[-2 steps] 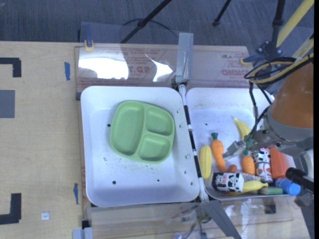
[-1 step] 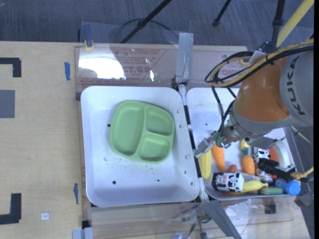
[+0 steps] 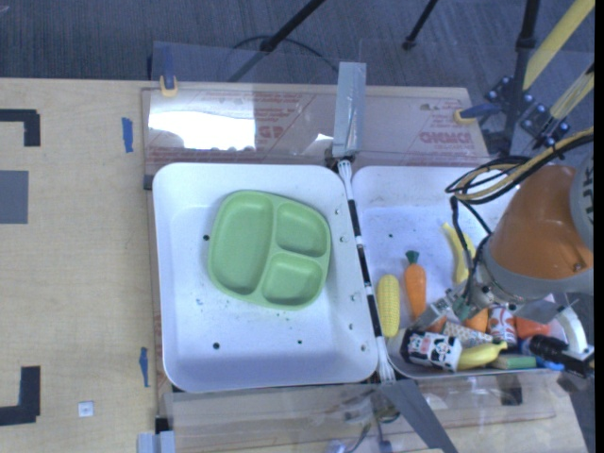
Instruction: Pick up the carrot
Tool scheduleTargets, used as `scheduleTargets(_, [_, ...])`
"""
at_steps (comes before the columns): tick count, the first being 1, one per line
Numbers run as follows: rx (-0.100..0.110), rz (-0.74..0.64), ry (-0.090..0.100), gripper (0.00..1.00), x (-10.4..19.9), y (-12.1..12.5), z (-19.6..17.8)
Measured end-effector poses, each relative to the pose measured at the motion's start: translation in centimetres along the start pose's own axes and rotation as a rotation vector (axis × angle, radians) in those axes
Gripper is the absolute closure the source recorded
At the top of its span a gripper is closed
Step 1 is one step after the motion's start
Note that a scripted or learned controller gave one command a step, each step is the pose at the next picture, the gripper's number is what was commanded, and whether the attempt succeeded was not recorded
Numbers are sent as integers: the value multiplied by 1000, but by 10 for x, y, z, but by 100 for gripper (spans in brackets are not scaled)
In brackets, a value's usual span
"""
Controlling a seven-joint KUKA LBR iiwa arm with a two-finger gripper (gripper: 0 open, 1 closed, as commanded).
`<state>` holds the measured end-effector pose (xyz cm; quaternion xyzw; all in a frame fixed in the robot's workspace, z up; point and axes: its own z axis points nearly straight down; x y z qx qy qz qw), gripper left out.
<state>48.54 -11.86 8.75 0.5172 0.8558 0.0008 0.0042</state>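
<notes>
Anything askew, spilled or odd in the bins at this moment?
Nothing is spilled or damaged. The toys are heaped in the right bin's near corner; the carrot and corn cob lie apart beside them. The green plate sits slightly rotated in the left bin.

Gripper (image 3: 469, 308): sits under orange wrist band (image 3: 543, 229), lower right of frame; finger state can't be told. Arm cut off by right edge. Toy pile (image 3: 491, 333) at lower right partly covered by wrist; individual items too small/cluttered to ID. Right bin (image 3: 396, 206) far wall hidden behind arm.
</notes>
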Motion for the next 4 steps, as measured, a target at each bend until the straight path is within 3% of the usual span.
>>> scheduleTargets(1, [3,-175,6,0,35,49,-97])
scheduleTargets(2, [-2,-122,-3,0,-13,65,0])
scheduleTargets(3, [-6,-121,-4,100,-13,66,-11])
scheduleTargets(4, [3,-184,5,100,43,157,-97])
